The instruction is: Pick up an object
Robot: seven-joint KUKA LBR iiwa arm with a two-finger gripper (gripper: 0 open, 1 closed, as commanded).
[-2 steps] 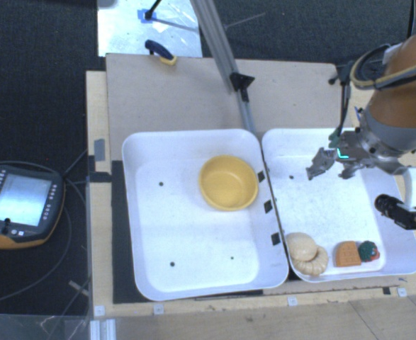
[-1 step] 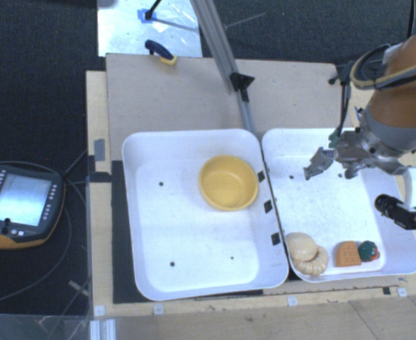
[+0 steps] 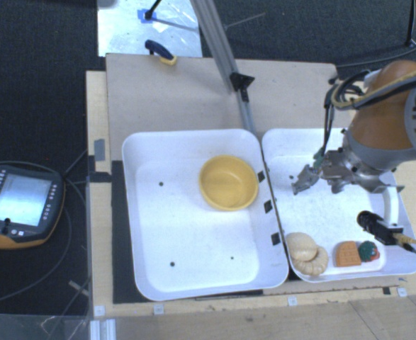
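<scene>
objects for picking sit in two white bins on the surface (image 3: 193, 91). going from biggest to smallest: the left bin (image 3: 151, 261) lies off to the left of the fingers (image 3: 301, 183), and the right bin (image 3: 285, 144) lies right under them. the two bins touch along their middle edges. the grey arm with its orange band (image 3: 385, 119) comes in from the right, above the right bin.

a yellow bowl (image 3: 228, 182) sits upright in the left bin, to the left of the fingers and at about the same height in the view. a pale, lumpy, cream thing (image 3: 305, 252) lies in the near left corner of the right bin, below the fingers. an orange, flat, square thing (image 3: 347, 253) lies beside it to the right, apart from it. a small green and red thing (image 3: 368, 250) touches the orange one on its right side.

the fingers hang over a bare white part of the right bin, near its left wall, well apart from every object. nothing is seen between them. i cannot tell how far apart they are.
</scene>
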